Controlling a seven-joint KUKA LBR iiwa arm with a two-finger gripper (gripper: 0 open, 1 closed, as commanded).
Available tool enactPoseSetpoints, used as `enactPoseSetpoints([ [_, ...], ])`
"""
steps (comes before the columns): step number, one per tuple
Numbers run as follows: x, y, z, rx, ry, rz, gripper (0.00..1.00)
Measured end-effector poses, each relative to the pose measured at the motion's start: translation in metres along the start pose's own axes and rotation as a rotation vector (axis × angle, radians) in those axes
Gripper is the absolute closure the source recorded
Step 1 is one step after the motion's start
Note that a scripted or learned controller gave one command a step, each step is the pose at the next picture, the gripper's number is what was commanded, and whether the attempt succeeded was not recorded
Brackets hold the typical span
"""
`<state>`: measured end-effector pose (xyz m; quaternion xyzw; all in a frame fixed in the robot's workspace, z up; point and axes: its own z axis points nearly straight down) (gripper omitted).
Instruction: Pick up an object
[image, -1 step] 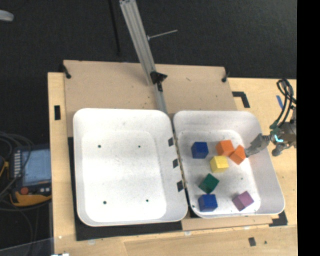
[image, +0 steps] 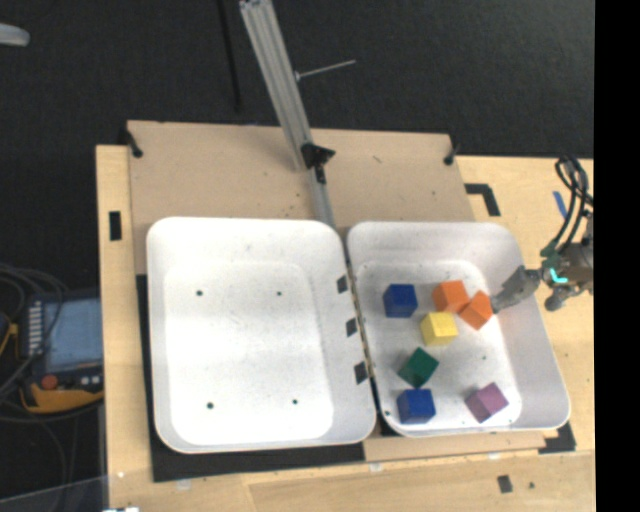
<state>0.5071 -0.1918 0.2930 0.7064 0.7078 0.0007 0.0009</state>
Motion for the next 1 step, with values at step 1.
enactPoseSetpoints([
  [1,-0.0031,0.0057,0.0442,0.005,-0.001,0.003,0.00],
])
